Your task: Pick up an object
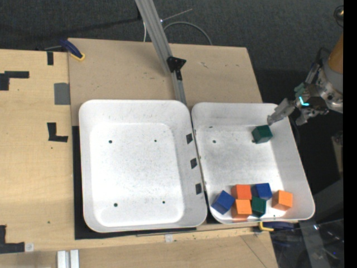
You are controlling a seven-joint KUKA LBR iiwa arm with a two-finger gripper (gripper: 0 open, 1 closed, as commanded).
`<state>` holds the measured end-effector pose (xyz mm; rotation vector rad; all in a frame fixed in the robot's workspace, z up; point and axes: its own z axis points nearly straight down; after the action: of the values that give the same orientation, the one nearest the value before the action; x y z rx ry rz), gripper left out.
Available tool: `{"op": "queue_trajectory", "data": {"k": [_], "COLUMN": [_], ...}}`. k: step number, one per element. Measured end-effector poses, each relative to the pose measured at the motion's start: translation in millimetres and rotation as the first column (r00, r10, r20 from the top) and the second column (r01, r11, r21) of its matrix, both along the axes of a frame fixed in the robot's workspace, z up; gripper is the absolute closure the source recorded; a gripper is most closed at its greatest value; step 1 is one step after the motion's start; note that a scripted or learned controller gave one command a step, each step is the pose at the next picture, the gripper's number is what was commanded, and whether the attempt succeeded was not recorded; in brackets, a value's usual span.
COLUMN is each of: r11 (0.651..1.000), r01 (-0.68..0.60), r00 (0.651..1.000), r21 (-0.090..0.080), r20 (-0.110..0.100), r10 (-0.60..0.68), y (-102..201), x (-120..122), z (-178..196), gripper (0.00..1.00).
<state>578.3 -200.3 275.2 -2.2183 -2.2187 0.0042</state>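
Two shallow white bins are seen side by side on a wooden bench (223,74), the left bin (89,149) and the right bin (290,149) touching along their inner rims. The arm (337,66) is seen at the right edge of the view, with the gripper (290,109) held over the upper right corner of the right bin. One thin grey finger (278,114) is seen slanting down and left toward the bin floor; whether the fingers are open or closed cannot be told, and nothing is seen held between them. A dark green block (261,133) is found lying on the floor of the right bin, just beside and below the finger tip, slightly tilted; whether it is touched by the finger cannot be told. A cluster of blocks is gathered along the near wall of the same bin: a blue block (222,201) at the left, an orange block (243,191) next to it, a second orange block (242,207) in front of that, a second blue block (262,191), a second green block (258,206) below it, and a third orange block (283,199) at the right, slightly apart. A slanted grey metal bar (156,27) is seen running from the top of the view down to the gap between the bins. A yellow and blue clamp (72,49) is seen at the far left corner of the bench.
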Motion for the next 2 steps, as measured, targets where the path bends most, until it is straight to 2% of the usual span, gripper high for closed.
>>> {"op": "queue_trajectory", "data": {"k": [1,2], "r11": [1.0,1.0], "r01": [-0.001,-0.002], "r00": [1.0,1.0], "r21": [-0.001,-0.001], "r20": [0.004,-0.001], "r10": [0.001,0.002], "y": [0.1,7.1], "x": [0.8,3.0], "z": [2.4,-43.6], "gripper": [0.0,0.0]}}
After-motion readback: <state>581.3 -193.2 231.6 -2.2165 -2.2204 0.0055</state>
